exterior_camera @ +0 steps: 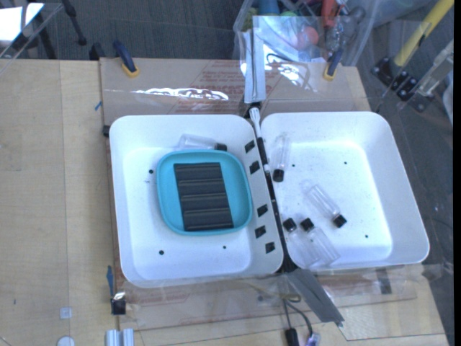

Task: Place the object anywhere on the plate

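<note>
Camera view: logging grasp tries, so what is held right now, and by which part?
Nothing is seen held. The clear vials lie loose in the right bin; the teal plate sits in the left bin.

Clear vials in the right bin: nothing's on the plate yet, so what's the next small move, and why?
Probably bring the gripper down over the clear vial lying apart from the others in the right bin. It has open floor around it, while the vials near the divider crowd together. The teal plate in the left bin carries a dark ridged block but no vial.
</note>
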